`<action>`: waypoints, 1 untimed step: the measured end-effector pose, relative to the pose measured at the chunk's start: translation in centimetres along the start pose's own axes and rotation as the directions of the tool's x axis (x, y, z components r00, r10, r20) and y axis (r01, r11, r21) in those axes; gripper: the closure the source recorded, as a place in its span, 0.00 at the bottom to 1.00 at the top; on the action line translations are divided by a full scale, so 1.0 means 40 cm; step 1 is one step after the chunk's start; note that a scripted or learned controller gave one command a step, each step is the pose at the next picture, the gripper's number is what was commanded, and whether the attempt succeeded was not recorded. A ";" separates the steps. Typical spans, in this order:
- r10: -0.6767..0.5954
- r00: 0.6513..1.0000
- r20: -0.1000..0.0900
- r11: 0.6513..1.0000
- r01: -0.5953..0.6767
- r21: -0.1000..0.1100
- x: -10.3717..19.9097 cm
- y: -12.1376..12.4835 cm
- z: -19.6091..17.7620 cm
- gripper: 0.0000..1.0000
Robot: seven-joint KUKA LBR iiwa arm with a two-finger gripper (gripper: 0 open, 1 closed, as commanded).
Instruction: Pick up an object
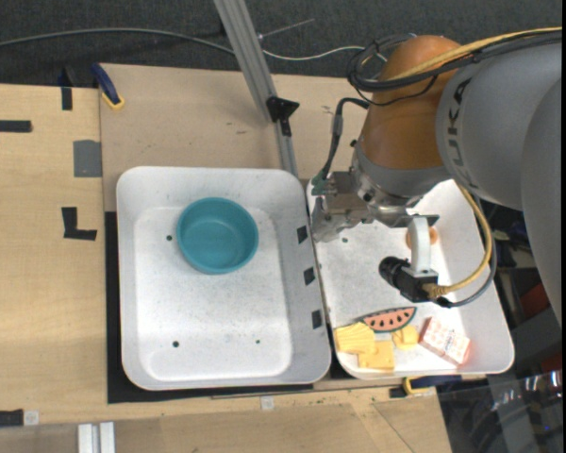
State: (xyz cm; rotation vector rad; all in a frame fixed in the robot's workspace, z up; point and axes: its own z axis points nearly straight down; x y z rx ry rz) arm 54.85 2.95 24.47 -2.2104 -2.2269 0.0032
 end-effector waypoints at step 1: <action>0.000 1.000 0.000 1.000 0.000 -0.001 0.123 -0.018 0.002 1.00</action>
